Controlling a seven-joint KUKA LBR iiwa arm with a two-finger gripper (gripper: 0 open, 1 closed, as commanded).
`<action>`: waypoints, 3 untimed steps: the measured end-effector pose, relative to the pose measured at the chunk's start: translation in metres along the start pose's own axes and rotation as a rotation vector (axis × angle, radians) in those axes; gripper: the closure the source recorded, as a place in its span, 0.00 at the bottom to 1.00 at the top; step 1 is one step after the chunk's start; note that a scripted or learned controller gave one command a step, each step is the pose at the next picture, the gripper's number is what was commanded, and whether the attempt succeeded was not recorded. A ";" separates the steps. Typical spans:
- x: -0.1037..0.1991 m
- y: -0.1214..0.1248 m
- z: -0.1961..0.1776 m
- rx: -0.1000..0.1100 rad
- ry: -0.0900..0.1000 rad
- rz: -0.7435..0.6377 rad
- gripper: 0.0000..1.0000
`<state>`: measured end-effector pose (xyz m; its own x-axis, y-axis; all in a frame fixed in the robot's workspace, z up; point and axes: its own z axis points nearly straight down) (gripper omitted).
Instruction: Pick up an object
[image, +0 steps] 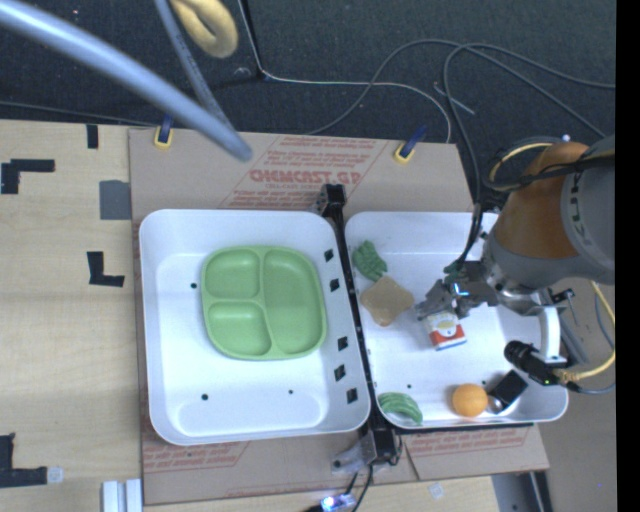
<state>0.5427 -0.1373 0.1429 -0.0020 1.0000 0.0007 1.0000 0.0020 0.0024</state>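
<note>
- Cardboard sheeting covers the table (60, 330) under two white bins; take the right bin (420, 225) as your landmark; the left bin (165, 400) carries a green divided plate (265, 302).
- Your gripper (447, 303) hangs near the middle of the right bin; whether it is apart or together I cannot tell.
- Just below it lies a small red-and-white carton (448, 335); it looks the likeliest target; judge it light, stiff-sided and a little slick; take it across its flat faces.
- Left of the gripper sits a tan block (386, 299); it looks soft and light, so squeeze gently.
- A green piece (369, 260) lies toward the bin's upper left; a second green item (402, 407) sits at the lower left corner.
- An orange ball (468, 400) rests by the bin's near wall; round, likely to roll off a skewed grip.
</note>
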 end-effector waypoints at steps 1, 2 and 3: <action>0.002 0.003 -0.042 0.000 0.000 0.000 1.00; 0.003 0.003 -0.061 0.001 0.000 0.001 1.00; 0.061 0.007 -0.065 0.003 0.002 -0.005 1.00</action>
<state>0.5490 -0.0766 0.2075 -0.0074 1.0000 0.0025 1.0000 0.0074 -0.0009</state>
